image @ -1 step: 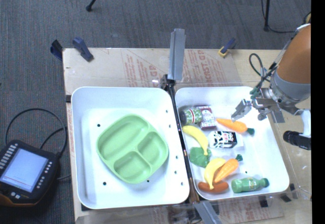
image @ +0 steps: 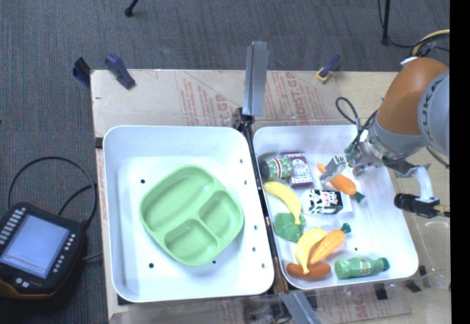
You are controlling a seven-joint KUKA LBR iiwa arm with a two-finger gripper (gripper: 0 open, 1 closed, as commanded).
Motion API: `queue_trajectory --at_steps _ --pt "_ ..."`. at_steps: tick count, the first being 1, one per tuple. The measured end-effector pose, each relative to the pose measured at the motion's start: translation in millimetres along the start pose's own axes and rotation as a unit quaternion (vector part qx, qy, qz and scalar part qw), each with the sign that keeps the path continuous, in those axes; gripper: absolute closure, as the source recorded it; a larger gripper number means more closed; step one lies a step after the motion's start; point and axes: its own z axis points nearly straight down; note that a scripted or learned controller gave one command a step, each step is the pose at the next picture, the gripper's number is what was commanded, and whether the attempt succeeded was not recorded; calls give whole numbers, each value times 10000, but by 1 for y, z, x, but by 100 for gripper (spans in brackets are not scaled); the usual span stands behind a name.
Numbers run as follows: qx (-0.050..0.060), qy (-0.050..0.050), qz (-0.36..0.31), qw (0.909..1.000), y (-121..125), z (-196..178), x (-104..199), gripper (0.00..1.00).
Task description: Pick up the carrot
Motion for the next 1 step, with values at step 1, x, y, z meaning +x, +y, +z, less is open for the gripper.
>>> queue_trajectory --at_steps 1 --pt "8 9 -5 10000 0 -8 0 100"
